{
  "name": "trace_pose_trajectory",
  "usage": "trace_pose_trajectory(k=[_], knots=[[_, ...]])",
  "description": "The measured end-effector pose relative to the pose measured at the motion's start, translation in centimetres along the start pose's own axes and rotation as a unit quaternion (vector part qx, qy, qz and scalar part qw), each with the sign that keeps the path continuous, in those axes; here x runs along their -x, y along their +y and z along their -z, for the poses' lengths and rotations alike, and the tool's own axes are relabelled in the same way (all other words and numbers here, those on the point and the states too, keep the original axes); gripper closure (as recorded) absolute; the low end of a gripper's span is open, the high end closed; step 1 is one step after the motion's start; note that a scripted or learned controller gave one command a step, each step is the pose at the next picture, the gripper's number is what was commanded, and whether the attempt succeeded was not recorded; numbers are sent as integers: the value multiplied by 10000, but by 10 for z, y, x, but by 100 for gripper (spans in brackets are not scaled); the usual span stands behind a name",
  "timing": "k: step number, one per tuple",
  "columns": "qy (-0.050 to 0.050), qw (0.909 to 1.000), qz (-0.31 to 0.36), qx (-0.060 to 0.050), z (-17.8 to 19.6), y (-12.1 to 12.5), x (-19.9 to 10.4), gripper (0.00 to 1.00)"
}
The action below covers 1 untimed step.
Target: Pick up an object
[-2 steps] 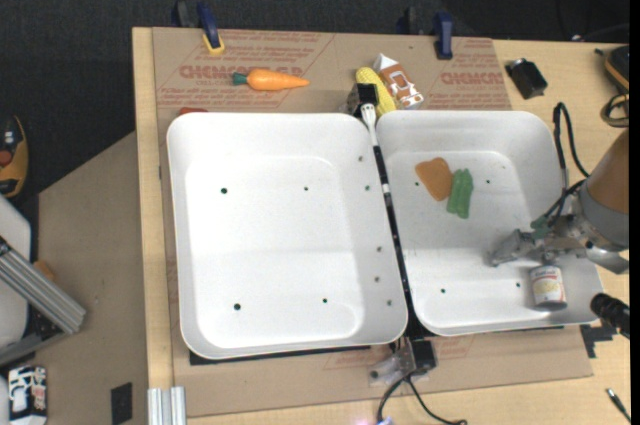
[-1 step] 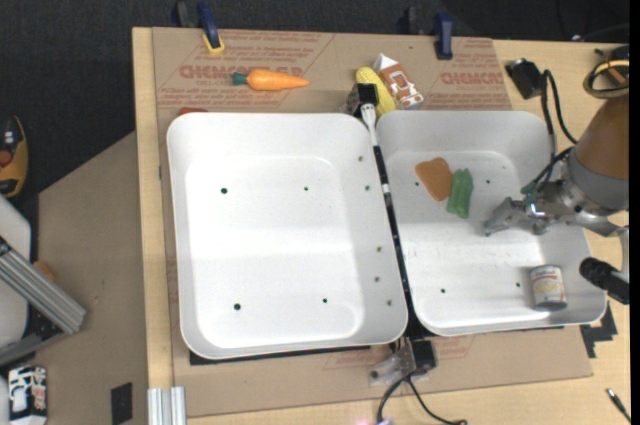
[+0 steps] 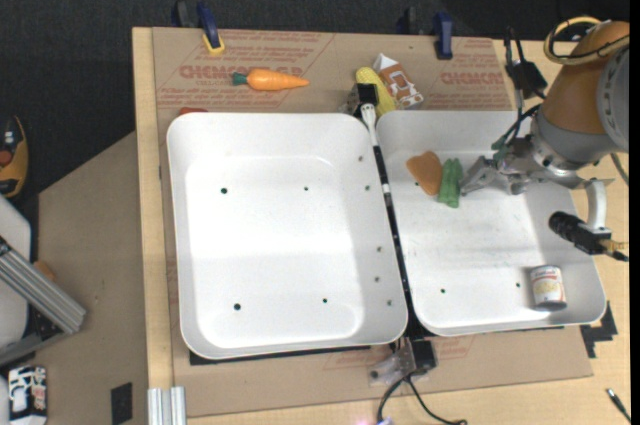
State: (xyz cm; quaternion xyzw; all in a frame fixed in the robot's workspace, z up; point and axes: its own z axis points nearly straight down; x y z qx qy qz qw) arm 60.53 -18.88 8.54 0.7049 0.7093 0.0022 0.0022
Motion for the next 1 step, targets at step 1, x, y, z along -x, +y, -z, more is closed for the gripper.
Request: trace_pose_trajectory(k=[1], knots=[[-2, 10000, -1, 0, 0, 53, -35, 0]])
